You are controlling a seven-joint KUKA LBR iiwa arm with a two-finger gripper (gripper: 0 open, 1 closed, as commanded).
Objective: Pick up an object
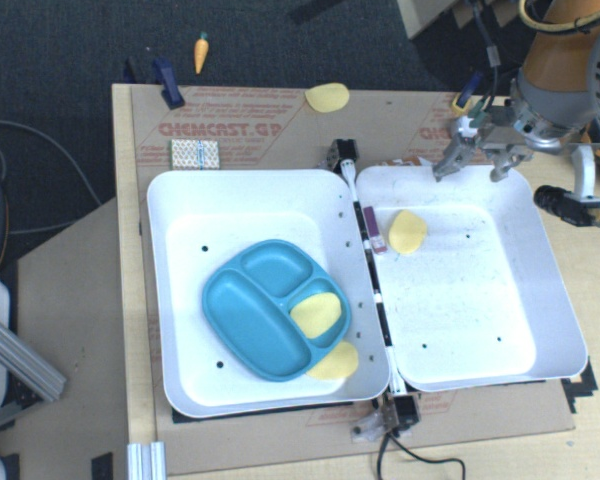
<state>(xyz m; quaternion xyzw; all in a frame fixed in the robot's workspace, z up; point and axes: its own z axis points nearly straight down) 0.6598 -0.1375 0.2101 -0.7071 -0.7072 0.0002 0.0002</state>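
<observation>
Grey arm [565, 63] entering from upper right; orange band above wrist; jaws spread apart, nothing between

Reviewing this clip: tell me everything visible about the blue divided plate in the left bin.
The blue divided plate is a glossy, plastic-looking oval tray with three compartments set off by raised ridges. It lies flat and turned at a diagonal on the floor of the left bin, toward the near right part. A pale yellow piece sits in its right compartment; a second yellow piece lies at its near right edge, partly under the rim as far as can be told. The other compartments show bare blue.
</observation>
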